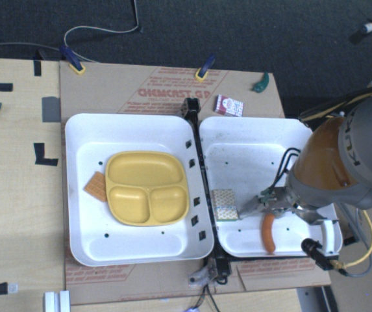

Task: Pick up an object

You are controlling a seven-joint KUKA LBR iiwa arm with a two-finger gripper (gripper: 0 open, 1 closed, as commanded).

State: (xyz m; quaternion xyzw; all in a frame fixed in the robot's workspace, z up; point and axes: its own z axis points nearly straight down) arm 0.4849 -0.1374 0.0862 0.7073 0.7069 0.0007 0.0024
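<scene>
Your two-finger gripper hangs low in the right white bin — whether it is released or clenched you cannot tell. The orange sausage-shaped toy lies just at its 6 o'clock, long axis running 12 to 6. A pale patterned square block sits at 9 o'clock.

The plate is yellow and the cracker beside it is orange-brown. The sausage is orange. The sponge has a pale checked pattern. Both bins are white.
</scene>
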